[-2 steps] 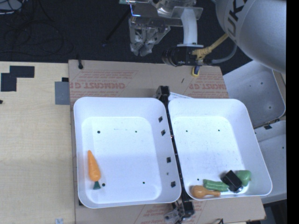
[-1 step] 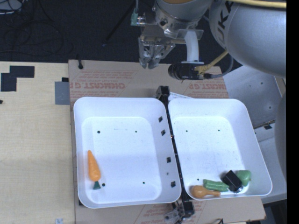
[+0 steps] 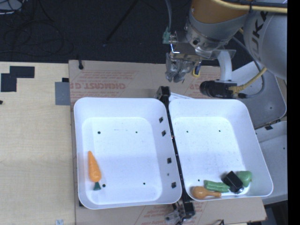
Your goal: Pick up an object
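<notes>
Down at the near edge of the right bin (image 3: 213, 111) you've got a little pile: an orange-tan pear-shaped piece (image 3: 205, 192), a green pod (image 3: 216, 186), a black block (image 3: 232, 181) and a green lump (image 3: 244, 176), all jammed into the near right corner and touching or overlapping each other. My guess is they slid into that corner, which makes them awkward picks, since the wall and the neighbours crowd any approach.

The easier target looks like the carrot (image 3: 93, 168) in the left bin (image 3: 117, 109). It lies flat on its own near the left wall, tip toward the far side, green stub toward you, with bare floor to its right. Nothing else is near it, so a straight top-down grab across its width seems the cleanest option.

Your claw (image 3: 178, 74) hangs up high beyond the far rims, roughly over the seam between the bins, above the cardboard sheet (image 3: 117, 78) on the tabletop (image 3: 33, 144). It's well apart from every object and carries nothing that I can see. Honestly can't tell how wide it's set from this angle, too dark and cluttered up there.

So the pick hasn't started; you'd need to travel toward you and left for the carrot.
</notes>
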Available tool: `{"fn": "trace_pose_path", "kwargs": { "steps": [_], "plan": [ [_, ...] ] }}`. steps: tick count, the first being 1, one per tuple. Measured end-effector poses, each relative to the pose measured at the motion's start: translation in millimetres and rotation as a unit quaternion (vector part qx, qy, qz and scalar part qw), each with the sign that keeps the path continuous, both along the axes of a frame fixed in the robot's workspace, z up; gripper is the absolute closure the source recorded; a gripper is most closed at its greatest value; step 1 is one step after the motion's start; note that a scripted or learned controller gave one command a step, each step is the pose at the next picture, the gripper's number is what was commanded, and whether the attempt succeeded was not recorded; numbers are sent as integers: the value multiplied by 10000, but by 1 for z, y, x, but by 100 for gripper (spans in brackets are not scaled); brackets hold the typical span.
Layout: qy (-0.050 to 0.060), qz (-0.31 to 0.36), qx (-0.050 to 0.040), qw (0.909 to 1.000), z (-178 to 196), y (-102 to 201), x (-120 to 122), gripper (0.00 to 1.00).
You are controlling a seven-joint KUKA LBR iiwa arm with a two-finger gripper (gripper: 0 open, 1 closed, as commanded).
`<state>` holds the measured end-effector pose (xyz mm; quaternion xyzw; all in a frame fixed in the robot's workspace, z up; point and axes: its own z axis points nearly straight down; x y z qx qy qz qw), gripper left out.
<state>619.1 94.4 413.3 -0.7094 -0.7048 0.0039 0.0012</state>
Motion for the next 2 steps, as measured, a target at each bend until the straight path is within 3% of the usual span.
{"fn": "trace_pose_path", "kwargs": {
  "steps": [1, 2],
  "plan": [
    [-39, -2, 5, 10000, 35, -71, -2, 100],
    [34, 9, 8, 10000, -89, -115, 14, 100]
  ]
}}
